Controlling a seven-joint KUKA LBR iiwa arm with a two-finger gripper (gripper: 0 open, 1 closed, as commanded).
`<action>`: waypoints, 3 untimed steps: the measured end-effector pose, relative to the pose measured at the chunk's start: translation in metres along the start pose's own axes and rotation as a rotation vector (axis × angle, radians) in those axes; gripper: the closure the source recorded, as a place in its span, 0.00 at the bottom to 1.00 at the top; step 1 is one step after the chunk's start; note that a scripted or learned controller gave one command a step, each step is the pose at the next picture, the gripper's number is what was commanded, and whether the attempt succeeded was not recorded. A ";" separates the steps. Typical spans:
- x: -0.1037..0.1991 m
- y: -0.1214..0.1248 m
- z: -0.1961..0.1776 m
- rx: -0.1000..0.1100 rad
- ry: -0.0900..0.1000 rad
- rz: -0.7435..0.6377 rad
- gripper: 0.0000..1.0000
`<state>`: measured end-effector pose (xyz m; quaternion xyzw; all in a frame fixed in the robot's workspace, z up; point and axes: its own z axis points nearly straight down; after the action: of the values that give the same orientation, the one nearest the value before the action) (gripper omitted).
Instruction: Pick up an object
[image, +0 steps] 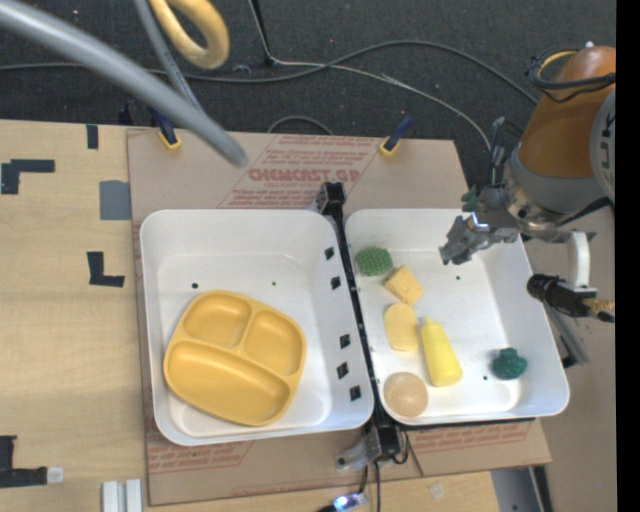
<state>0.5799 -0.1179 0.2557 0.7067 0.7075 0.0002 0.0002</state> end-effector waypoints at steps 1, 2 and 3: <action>0.052 0.006 0.015 0.002 0.001 -0.004 1.00; 0.112 0.021 0.012 0.001 0.002 -0.006 1.00; 0.159 0.028 0.026 0.002 0.000 -0.004 1.00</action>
<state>0.6080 0.0409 0.2293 0.7051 0.7091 -0.0006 -0.0006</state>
